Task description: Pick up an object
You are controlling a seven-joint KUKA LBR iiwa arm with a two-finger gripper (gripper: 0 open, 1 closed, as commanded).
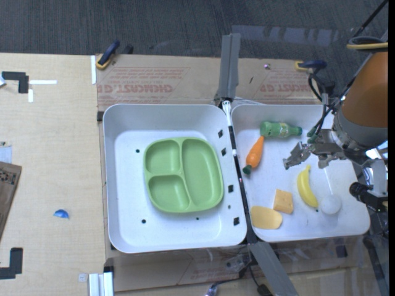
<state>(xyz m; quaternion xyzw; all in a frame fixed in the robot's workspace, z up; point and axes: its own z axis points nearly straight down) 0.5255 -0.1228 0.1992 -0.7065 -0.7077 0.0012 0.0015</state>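
Currently: claw (307, 155) hovering open and unladen over right white bin (345, 227), just above yellow plastic banana (305, 188). Nearby in same bin: orange carrot (253, 153), green bottle (279, 129), two yellow cheese-like pieces (275, 209). Green divided plate (184, 174) in left white bin (123, 184).

A green plate (184, 175) with three parts sits in the middle of the left white bin (117, 184). The bin rests on a brown cardboard sheet (160, 82) with red letters on it. A yellow and blue clamp (109, 53) grips the top edge of the cardboard. The desk (49, 153) is light wood. A small blue thing (60, 214) lies on it, well apart from the bin.
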